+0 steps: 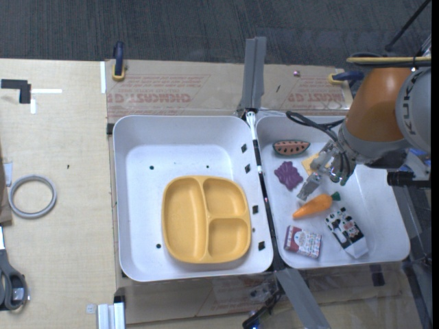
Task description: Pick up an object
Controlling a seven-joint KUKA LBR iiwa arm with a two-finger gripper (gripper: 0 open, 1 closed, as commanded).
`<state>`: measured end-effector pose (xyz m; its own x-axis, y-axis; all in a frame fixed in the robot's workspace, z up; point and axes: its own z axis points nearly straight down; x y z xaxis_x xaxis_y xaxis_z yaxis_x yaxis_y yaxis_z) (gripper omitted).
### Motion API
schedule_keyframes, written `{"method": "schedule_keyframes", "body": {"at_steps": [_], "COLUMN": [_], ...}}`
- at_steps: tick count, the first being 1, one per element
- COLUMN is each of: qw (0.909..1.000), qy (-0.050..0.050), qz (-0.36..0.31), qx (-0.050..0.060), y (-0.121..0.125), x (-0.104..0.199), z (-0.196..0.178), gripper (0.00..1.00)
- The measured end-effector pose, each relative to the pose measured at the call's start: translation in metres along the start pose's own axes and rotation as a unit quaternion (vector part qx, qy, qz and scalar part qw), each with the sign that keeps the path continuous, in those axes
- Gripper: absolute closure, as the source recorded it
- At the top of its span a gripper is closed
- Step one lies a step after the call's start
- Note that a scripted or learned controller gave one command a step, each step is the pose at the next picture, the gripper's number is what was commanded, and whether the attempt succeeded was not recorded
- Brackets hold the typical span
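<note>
Tabletop (pixel 48 252): light wood, carrying two shallow white bins side by side.

Left bin (pixel 137 149): contains one yellow divided plate (pixel 206 219), three compartments, lying flat toward the near side.

Right bin (pixel 384 218): contains the loose items. The arm (pixel 384 112), grey with an orange band, enters from the right and reaches down over this bin's middle.

Hand (pixel 310 187): low over the right bin, its tip just above the carrot and beside the purple grapes. How far the fingers stand apart cannot be told; nothing is seen held between them.

Items in the right bin: a black-and-white carton (pixel 347 233) near the front right; a red-and-white packet (pixel 302 242) at the front left; an orange carrot (pixel 313 206) at centre, tilted; purple grapes (pixel 289 175) left of the hand; a watermelon slice (pixel 291 147) toward the back.

Off-bin, on the tabletop's left: a grey tape ring (pixel 30 196).
</note>
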<state>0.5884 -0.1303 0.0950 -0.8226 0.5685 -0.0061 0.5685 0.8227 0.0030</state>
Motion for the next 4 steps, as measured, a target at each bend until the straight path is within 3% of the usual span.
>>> {"method": "schedule_keyframes", "body": {"at_steps": [1,2,3,4], "qw": [0.9961,0.988,0.9372,0.7425], "qy": [0.001,0.002,0.001,0.001], "qz": [0.088,0.154,0.349,0.67], "qx": [0.001,0.002,0.003,0.004], "y": [0.051,0.01,0.05,0.041], "x": [-0.041,-0.017,-0.051,-0.057], "z": [0.002,0.003,0.002,0.003], "gripper": [0.0,0.0,0.0,0.0]}}
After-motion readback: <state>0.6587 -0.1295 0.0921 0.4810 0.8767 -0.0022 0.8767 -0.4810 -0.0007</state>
